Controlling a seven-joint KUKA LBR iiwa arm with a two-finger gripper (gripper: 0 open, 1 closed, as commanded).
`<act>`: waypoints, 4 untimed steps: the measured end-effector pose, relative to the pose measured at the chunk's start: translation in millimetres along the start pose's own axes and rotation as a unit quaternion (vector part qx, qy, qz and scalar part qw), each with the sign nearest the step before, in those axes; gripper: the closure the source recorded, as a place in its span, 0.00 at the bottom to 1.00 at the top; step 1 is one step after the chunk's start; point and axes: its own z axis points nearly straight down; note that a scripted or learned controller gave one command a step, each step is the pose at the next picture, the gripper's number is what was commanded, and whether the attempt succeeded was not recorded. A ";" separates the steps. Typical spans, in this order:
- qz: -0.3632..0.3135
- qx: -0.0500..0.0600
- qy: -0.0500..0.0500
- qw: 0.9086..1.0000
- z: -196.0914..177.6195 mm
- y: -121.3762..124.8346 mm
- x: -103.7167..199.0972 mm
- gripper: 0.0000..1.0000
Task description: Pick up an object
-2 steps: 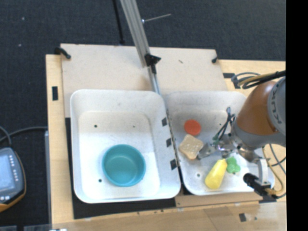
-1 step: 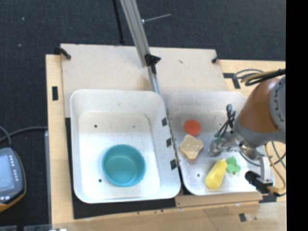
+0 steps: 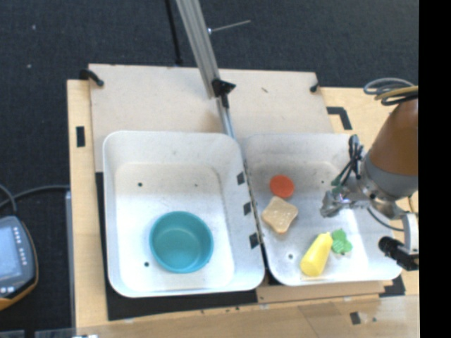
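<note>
The right bin point(image 3: 310, 150) holds a small red-orange round piece point(image 3: 282, 186), a tan bread-shaped block point(image 3: 280, 215), a yellow bottle-shaped object point(image 3: 316, 254) lying at a slant, and a small green piece point(image 3: 341, 242) touching the yellow one's upper end. My gripper point(image 3: 334, 204) hangs over the right part of this bin, just above the green piece and to the right of the tan block. The grey wrist with its orange band point(image 3: 396, 146) rises behind it at the right edge. Nothing shows held in the gripper.
A teal bowl point(image 3: 181, 241) sits in the left bin point(image 3: 134, 160), near its front. A slanted metal pole point(image 3: 204, 55) runs from the top down to the gap between the bins. A handheld device point(image 3: 14, 255) lies off the bench at the far left.
</note>
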 end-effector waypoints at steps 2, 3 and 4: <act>-0.003 0.002 0.002 1.000 -42.4 21.3 56.7 1.00; -0.003 0.002 0.002 1.000 -54.4 43.9 98.9 1.00; -0.002 0.003 0.002 1.000 -48.7 60.3 141.7 1.00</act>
